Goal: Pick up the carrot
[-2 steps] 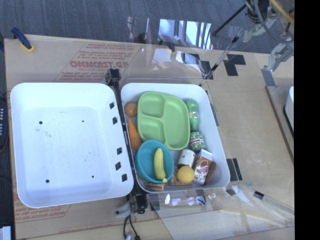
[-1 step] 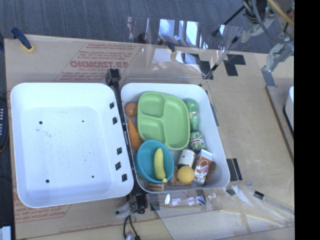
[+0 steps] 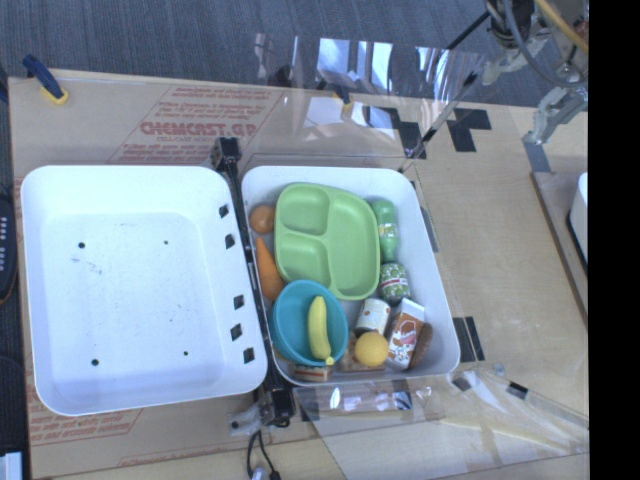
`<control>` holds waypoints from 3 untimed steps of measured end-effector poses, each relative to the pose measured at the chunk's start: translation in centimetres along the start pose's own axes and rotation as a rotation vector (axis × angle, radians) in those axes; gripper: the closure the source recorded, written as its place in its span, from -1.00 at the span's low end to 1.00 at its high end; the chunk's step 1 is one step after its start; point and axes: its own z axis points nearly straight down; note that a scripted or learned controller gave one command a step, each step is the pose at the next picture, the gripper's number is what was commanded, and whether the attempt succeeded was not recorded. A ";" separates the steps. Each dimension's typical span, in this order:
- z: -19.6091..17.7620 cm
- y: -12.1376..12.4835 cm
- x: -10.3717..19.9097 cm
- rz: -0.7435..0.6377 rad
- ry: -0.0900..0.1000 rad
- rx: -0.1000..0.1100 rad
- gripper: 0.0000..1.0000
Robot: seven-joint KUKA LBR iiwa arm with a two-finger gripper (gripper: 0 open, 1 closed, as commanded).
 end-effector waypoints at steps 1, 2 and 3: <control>0.0 0.0 0.0 0.000 0.000 0.000 -1.00; 0.0 0.0 0.0 0.000 0.000 0.000 -1.00; 0.0 0.0 0.0 0.000 0.000 0.000 -1.00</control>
